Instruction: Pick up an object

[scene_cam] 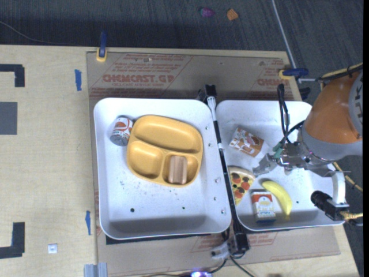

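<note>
The right bin holds several small items: a red and white snack packet at the back, a toy pizza slice by the left wall, a yellow banana, and a small red and white carton at the front. My gripper hangs low in this bin. It sits between the packet and the banana, just right of the pizza slice. Nothing is visibly held in it. The arm's orange band rises behind it on the right.
The left bin carries a yellow divided tray with a brown block in one compartment. A crushed can lies at the tray's left. Black cables and a clamp hang over the right bin's front right corner.
</note>
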You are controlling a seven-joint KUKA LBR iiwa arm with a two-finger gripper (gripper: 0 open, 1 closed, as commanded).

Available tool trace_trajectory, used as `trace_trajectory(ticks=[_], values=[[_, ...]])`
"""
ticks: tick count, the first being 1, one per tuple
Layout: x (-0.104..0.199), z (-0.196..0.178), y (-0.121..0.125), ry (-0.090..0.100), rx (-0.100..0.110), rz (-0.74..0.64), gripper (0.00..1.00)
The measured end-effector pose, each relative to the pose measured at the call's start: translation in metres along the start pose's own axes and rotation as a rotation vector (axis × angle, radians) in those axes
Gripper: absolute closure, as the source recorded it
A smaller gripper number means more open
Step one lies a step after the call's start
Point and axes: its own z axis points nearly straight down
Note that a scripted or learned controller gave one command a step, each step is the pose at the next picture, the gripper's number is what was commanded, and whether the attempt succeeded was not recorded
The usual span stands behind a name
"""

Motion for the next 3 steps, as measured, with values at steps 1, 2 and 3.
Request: trace_trajectory(ticks=[1,2,3], values=[[-0.003,0.057,-0.022,0.000,-0.003,-0.001,0.00],[-0.003,0.047,-0.021,-0.002,-0.006,0.000,1.00],[0.068,-0.033,-0.018,0.000,-0.003,-0.001,1.00]])
